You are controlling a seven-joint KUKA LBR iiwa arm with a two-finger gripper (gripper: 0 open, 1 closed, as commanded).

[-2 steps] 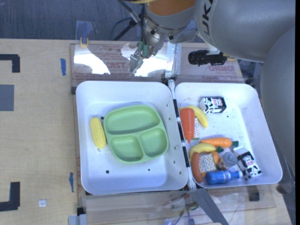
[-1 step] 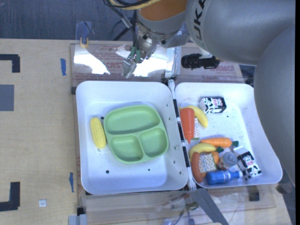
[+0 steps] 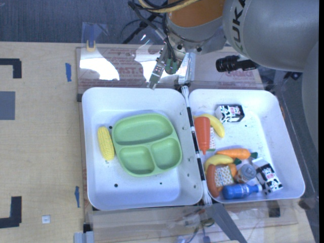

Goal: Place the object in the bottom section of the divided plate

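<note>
The arm [image 3: 263,19] hangs over the back edge of the two bins, its jaws [image 3: 164,67] above the rim behind the left bin [image 3: 96,186]; whether they're parted or gripping anything, can't tell from here. The green divided plate [image 3: 147,144] sits mid-bin, and the corn cob [image 3: 106,142] lies just beside its left edge. The right bin [image 3: 288,135] is crowded: a carrot [image 3: 202,132], bananas [image 3: 217,125], a blue bottle [image 3: 239,191].

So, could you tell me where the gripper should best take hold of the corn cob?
Probably across the middle of the corn cob, from straight above. It lies flat and lengthwise beside the green plate, so the fingers should close across its narrow width, with care at the plate rim.
</note>
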